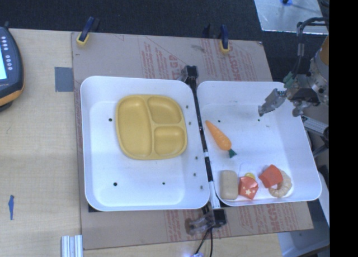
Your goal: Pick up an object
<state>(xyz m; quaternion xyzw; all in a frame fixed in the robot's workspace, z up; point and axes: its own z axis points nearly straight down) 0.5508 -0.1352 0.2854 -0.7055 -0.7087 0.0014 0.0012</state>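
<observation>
Hovering over the upper right of the right bin (pixel 311 155): gripper (pixel 265 108), nothing visible between its fingers; whether they stand apart or together cannot be told. Candidate: toy carrot (pixel 217 136), lying alone near the bin's left wall, well apart from the clustered pieces at the near edge. Advice: descend centred on its body, closing across its width.

The arm (pixel 313 82) is running off the right edge beside the right bin (pixel 291 133), its gripper (pixel 268 105) too blurred to read
</observation>
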